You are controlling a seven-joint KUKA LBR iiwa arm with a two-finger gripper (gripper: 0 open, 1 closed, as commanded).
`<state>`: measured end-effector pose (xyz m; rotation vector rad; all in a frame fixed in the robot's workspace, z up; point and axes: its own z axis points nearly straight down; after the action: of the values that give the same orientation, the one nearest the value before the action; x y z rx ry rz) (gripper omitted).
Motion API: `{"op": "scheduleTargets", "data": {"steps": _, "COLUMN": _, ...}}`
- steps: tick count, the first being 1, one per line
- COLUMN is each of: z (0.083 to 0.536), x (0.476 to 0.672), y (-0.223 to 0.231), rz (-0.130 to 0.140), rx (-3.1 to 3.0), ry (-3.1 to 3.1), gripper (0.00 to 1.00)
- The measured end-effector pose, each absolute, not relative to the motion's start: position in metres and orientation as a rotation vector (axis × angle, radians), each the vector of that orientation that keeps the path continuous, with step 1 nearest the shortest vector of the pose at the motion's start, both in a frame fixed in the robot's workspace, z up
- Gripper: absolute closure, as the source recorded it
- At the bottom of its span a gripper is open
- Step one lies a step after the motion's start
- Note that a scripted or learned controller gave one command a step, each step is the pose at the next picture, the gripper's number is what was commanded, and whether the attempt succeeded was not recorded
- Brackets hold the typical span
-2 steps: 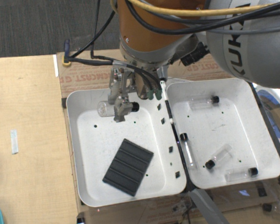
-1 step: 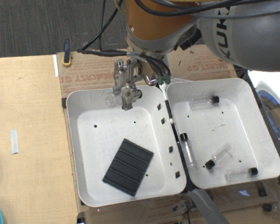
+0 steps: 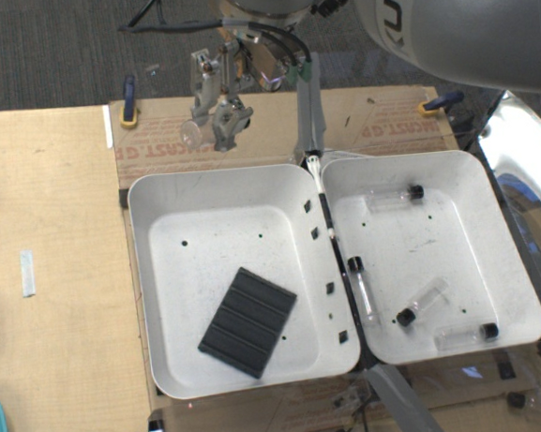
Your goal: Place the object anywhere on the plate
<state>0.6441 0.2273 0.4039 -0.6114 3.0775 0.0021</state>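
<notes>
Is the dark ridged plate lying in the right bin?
No, the dark ridged plate lies flat in the left bin, while the right bin holds several clear tubes with black caps.

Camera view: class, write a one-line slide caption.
Pincer above left bin holding dark ridged plate; clear tubes in right bin.

The plate [image 3: 249, 321] is a dark, flat, ribbed rectangle lying tilted in the left bin [image 3: 162, 267], well below the end effector [image 3: 218, 130]. Four clear tubes with black caps lie in the right bin [image 3: 498, 237], below and right of it: [image 3: 393, 196], [image 3: 358, 285], [image 3: 421, 304], [image 3: 467, 336].
</notes>
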Motion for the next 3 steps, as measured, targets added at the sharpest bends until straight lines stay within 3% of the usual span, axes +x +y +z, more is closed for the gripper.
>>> {"op": "scheduleTargets", "data": {"steps": 1, "z": 0.442, "x": 0.66, "y": 0.223, "rz": 0.002, "rx": -1.13, "ry": 2.926, "gripper": 1.0}}
{"op": "scheduleTargets", "data": {"steps": 2, "z": 0.441, "x": 0.656, "y": 0.207, "rz": 0.004, "rx": -1.808, "ry": 2.566, "gripper": 1.0}}
{"op": "scheduleTargets", "data": {"steps": 3, "z": 0.441, "x": 0.653, "y": 0.153, "rz": 0.004, "rx": -2.238, "ry": 2.2, "gripper": 1.0}}
